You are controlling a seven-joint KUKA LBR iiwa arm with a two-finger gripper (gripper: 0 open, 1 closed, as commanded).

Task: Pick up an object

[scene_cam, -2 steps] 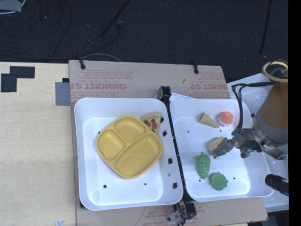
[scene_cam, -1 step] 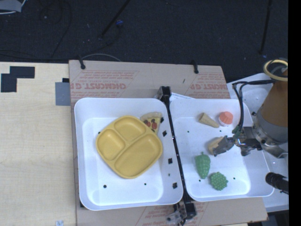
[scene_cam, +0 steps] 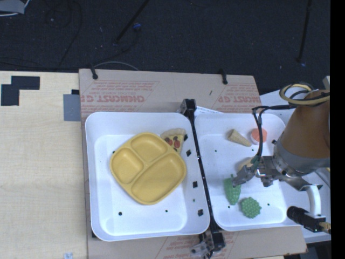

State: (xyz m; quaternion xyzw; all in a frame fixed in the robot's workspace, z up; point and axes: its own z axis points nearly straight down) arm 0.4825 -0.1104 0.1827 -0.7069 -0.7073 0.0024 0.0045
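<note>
My gripper [scene_cam: 253,177] hangs low over the middle of the right bin [scene_cam: 275,220], its fingers spread open with nothing seen between them. Just left of and below it lies a dark green leafy piece [scene_cam: 232,191]. A round bumpy green object [scene_cam: 250,207] lies nearer the bin's front. A tan object [scene_cam: 245,163] peeks out from behind the gripper's upper left side, partly hidden. At the back of this bin rest a tan wedge [scene_cam: 239,137] and an orange-red object [scene_cam: 259,135].
The left bin [scene_cam: 102,198] holds a yellow divided plate [scene_cam: 148,168], with a toy pizza slice [scene_cam: 174,139] at the plate's far right corner. A black divider [scene_cam: 198,169] runs between the bins. Cables [scene_cam: 260,124] hang by the arm's wrist.
</note>
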